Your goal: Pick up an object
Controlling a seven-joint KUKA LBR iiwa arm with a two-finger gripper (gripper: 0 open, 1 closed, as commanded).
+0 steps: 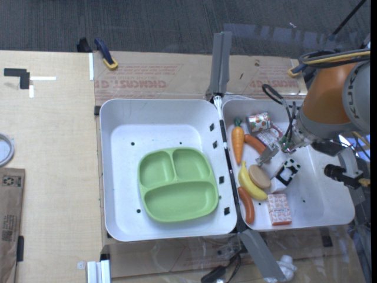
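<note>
The right bin (321, 214) holds a small pile of toy food. An orange carrot (237, 143) lies along its left wall, with a yellow banana (250, 186) and a red sausage (247, 206) below it. A tan round disc (259, 175) rests on the banana. A small can (258, 121) lies near the back, and a red packet (279, 209) lies near the front. The gripper (271, 152) hangs low over the middle of the pile, just above the disc and beside a black-and-white piece (288, 171). Nothing can be made out held in it.
The left bin (115, 158) bears a green divided plate (177, 184). The grey arm with its orange band (330, 96) covers the right bin's back right corner, and cables trail near it. Cardboard (159, 75) lies behind the bins.
</note>
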